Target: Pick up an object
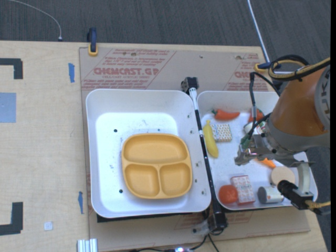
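Note:
My gripper [245, 155] hangs low over the middle of the right bin [227, 165], under the orange wrist band. To its left lie a yellow banana [211, 139] and a small checkered block [222, 132]. A red-orange pepper [227, 114] rests near the bin's far wall. Along the near wall sit a red tomato [228, 194], a pinkish packet [242, 188] and a white cylinder [266, 195]. A tan disc [281, 175] and an orange piece [268, 163] lie just right of the gripper. The arm hides part of the bin's right side.
The left bin [100, 140] holds a yellow three-compartment plate [156, 165]. A black divider clamp [190, 84] sits between the bins at the far side. Cables loop over the arm at the upper right.

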Robot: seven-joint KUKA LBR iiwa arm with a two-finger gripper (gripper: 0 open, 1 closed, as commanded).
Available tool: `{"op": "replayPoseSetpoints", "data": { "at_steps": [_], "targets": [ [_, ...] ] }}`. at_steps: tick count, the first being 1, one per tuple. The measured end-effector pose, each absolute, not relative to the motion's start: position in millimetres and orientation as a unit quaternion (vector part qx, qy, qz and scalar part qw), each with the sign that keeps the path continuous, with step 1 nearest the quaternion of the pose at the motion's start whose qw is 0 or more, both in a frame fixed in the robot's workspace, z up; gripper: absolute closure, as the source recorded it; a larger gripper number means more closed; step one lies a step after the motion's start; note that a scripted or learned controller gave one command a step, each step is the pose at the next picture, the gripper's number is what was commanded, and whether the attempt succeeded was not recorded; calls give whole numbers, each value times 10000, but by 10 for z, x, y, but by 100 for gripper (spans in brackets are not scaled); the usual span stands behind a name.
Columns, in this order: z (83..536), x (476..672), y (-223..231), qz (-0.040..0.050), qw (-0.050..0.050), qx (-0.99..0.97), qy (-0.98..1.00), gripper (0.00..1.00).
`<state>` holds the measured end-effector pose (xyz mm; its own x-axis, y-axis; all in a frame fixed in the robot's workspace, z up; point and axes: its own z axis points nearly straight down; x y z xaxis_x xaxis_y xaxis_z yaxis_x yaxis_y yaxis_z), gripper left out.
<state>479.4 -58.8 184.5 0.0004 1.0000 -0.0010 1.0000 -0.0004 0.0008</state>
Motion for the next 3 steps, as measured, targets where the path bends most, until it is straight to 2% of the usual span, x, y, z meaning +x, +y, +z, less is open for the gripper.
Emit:
{"op": "replayPoseSetpoints", "data": {
  "at_steps": [1, 2, 3],
  "targets": [
    [1846, 4794, -584, 1, 5, 7070, 7072, 0],
    [956, 4792, -966, 0, 0, 7072, 7070, 0],
    [1054, 4797, -964, 4, 9, 7073, 7069, 100]
  ]
}}
